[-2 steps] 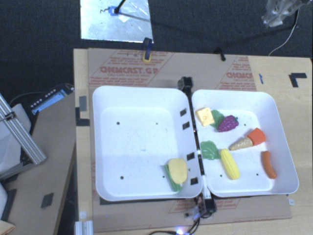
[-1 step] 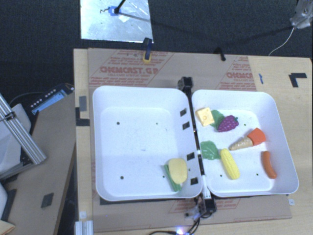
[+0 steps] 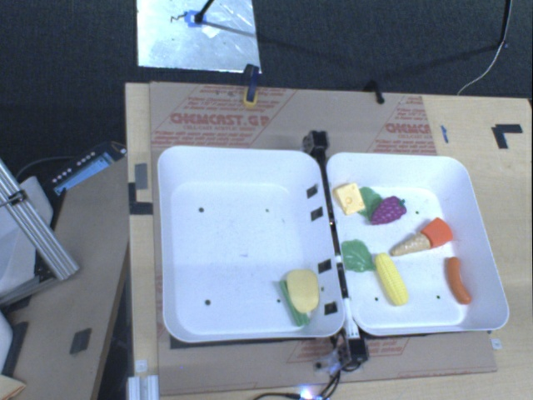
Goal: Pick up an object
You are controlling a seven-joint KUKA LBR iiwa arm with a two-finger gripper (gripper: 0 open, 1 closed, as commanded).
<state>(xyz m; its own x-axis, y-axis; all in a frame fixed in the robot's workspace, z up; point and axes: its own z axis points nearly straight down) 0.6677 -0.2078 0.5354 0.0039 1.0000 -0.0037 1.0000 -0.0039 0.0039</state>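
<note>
The right bin holds several toy foods: a yellow cheese wedge, purple grapes, a carrot-like cone with an orange end, a red sausage, a yellow corn cob and a green leafy piece. In the left bin a yellow piece on a green base lies near the front right corner.
A black divider with clips runs between the two bins. The bins rest on a cardboard sheet on the bench. A silver plate lies on the dark floor behind, and a metal frame stands at the left.
</note>
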